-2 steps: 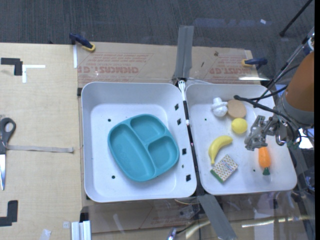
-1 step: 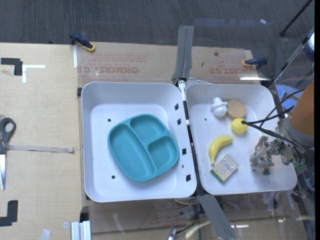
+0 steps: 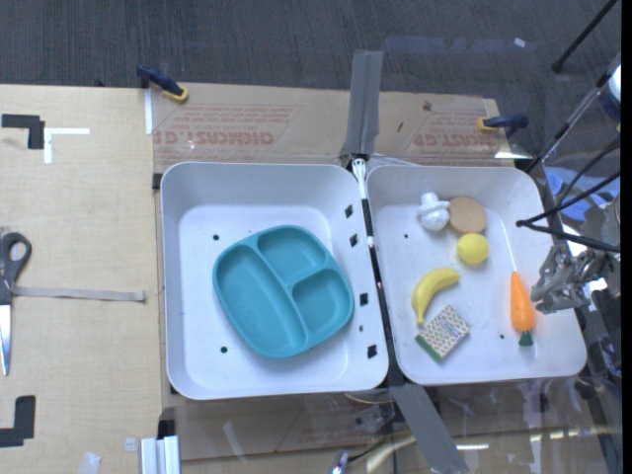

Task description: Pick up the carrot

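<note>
Scissors [image 3: 10,265] lie at the bench's far left, at nine o'clock, well apart from the work. Next you meet the left bin [image 3: 173,265], holding a teal tray [image 3: 283,290] with three compartments, set at a slant near the bin's middle. Cross the divider into the right bin [image 3: 395,205]: a white lump [image 3: 432,211] and a tan disc [image 3: 467,214] touch near twelve o'clock, a lemon [image 3: 473,249] sits just below the disc, a banana [image 3: 433,290] curves near the centre, and a patterned packet [image 3: 443,333] lies at six o'clock. The carrot [image 3: 521,305], your target, lies at four o'clock along the bin's right wall, orange tip toward twelve, green stub toward six, clear of the other items. The gripper [image 3: 561,286] hangs just beside it at three o'clock, likely placed there for a short approach; whether it is spread or closed you cannot tell through the clutter of metal. The carrot rests on the bin floor, not yet lifted.
</note>
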You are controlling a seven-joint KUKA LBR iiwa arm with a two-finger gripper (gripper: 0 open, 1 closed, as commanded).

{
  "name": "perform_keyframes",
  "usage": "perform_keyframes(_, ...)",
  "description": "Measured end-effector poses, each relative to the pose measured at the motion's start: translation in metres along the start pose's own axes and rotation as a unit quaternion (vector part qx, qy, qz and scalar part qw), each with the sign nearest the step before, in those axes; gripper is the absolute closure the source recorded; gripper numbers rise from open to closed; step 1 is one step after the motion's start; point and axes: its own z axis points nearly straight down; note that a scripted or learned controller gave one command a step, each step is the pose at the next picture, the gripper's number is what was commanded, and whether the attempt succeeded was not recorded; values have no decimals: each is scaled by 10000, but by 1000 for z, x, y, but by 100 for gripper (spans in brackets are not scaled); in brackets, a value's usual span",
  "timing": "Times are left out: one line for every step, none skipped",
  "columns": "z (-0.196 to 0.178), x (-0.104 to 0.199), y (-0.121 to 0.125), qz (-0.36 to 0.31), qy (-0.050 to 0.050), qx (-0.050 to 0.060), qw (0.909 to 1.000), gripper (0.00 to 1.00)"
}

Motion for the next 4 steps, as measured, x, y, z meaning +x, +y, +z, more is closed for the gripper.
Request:
perform_keyframes(-10,-10,73,164,3,-2,9999,100)
perform_keyframes(63,-8,29,-1177,22,-11,9930,100)
perform_keyframes(16,-9,40,-1737,2,-9,9848,100)
perform_keyframes(-29,-17,82,-1389,-1,-7,9903,100)
